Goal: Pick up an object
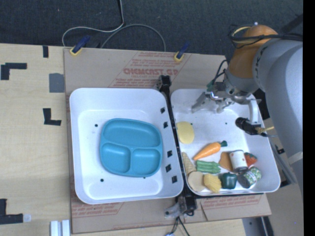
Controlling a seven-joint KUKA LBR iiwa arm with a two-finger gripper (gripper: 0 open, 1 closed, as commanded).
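My gripper [208, 104] hangs over the far part of the right bin [216, 124], its two fingers spread open with nothing between them. Toy foods lie nearer the front of that bin: a pale yellow piece [185, 132], an orange carrot [208, 150], a green pea pod [208, 166], a yellow corn cob [212, 183], a green pepper [229, 180], a small white can [237, 160] and a tin [250, 177]. The closest item, the yellow piece, sits below and left of the gripper, apart from it.
The left bin [83, 132] holds a blue divided plate [131, 147]. A black divider [170, 132] runs between the bins. The grey arm [280, 82] covers the right bin's far right corner. Bare bin floor lies under the gripper.
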